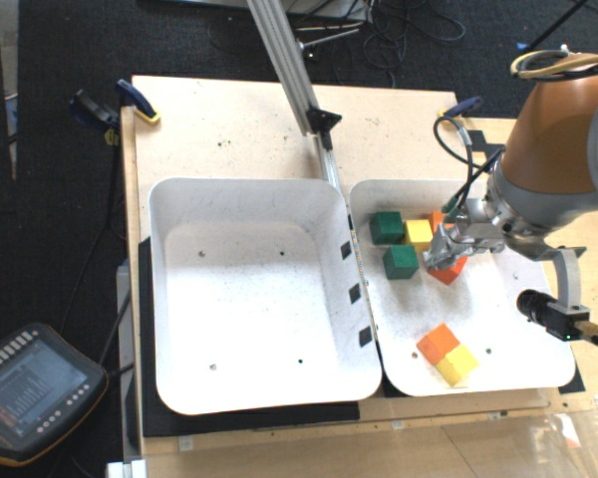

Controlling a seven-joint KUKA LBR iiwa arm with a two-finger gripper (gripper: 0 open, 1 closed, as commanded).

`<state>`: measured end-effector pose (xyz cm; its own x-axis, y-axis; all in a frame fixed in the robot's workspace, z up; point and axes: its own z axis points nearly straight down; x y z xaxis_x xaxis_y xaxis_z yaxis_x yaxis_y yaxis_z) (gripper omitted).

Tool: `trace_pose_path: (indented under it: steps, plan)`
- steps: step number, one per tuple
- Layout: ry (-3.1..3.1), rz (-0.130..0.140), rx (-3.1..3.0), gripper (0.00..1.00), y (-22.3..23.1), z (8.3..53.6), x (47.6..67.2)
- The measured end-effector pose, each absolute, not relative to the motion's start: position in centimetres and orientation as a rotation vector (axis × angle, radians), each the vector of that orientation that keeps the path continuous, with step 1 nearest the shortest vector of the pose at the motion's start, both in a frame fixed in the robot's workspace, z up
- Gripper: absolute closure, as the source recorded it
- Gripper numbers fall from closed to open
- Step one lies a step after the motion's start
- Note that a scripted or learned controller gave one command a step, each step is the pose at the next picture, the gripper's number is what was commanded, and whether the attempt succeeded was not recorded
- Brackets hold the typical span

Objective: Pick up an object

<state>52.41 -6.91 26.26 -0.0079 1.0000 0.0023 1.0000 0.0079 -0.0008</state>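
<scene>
The gripper (445,258) hangs low over the right bin (498,366), in the right middle of the frame, its tip down on a red block (448,270); whether it is clenched or released cannot be told from this angle. Just left of it lie a yellow block (419,232) and two green blocks (386,227) (401,261), close together. An orange block (438,342) touching another yellow block (456,363) sits nearer the frame's lower edge. The left bin (249,297) fills the centre left.

A robotics lab: wooden bench (239,118), floor cables (409,28), teach pendant (30,391).
</scene>
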Motion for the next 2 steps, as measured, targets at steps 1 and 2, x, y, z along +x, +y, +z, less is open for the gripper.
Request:
trace_pose_path:
  steps: [1,2]
  plan:
    - [-2.229,-0.001,-2.212,1.0,-2.4,25.6,52.0]
    - [-2.228,0.001,-2.211,1.0,2.8,24.1,52.9]
